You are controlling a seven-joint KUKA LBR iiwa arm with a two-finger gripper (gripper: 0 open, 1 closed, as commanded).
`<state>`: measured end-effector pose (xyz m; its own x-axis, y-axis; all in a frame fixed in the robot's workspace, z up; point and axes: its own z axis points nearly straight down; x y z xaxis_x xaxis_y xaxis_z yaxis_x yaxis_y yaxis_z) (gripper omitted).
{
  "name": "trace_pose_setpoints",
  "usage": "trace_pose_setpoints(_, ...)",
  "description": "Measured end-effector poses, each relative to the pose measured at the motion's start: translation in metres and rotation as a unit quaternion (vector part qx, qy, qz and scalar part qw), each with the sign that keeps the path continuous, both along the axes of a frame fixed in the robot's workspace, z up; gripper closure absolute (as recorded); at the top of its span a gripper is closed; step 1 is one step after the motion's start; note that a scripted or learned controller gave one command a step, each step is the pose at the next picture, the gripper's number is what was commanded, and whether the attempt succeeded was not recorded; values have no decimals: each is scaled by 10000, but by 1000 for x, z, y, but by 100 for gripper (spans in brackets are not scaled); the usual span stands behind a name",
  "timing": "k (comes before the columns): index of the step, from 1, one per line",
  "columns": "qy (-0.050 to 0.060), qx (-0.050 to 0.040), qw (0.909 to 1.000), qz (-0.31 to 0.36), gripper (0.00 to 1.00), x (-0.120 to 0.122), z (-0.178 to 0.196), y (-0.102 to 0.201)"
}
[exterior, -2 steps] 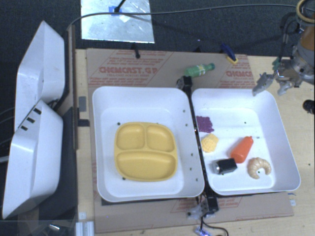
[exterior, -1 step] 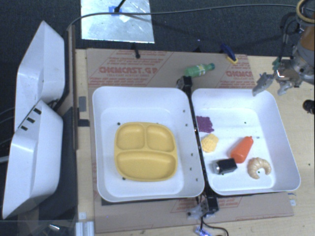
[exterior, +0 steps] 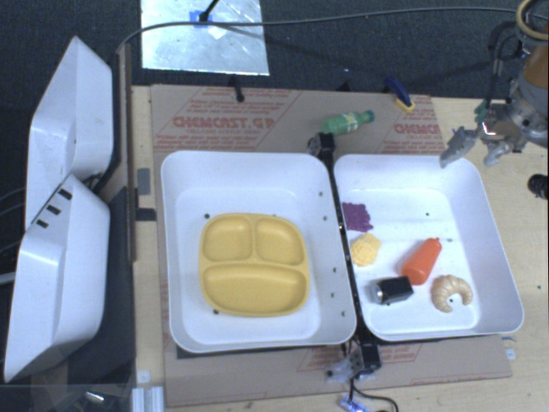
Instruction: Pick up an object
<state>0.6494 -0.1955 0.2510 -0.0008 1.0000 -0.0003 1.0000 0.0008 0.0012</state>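
The right bin (exterior: 489, 230) holds a purple bunch of grapes (exterior: 357, 216), a small yellow lumpy piece (exterior: 365, 249), an orange bottle-shaped toy (exterior: 422, 260), a black block (exterior: 394, 290) and a tan croissant (exterior: 451, 291). My gripper (exterior: 474, 150) hangs over the bin's far right corner, well away from all of them. Its two fingers are spread open with nothing between them.
A yellow divided plate (exterior: 254, 263) lies in the left bin (exterior: 180, 230). A green bottle (exterior: 347, 123) and a blue and yellow clip (exterior: 399, 95) lie on the cardboard behind the bins. White housings (exterior: 64, 196) stand at the left.
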Motion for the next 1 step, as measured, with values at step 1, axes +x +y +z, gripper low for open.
trace_pose_setpoints(1,0,0,10000,0,0,0,0,0)
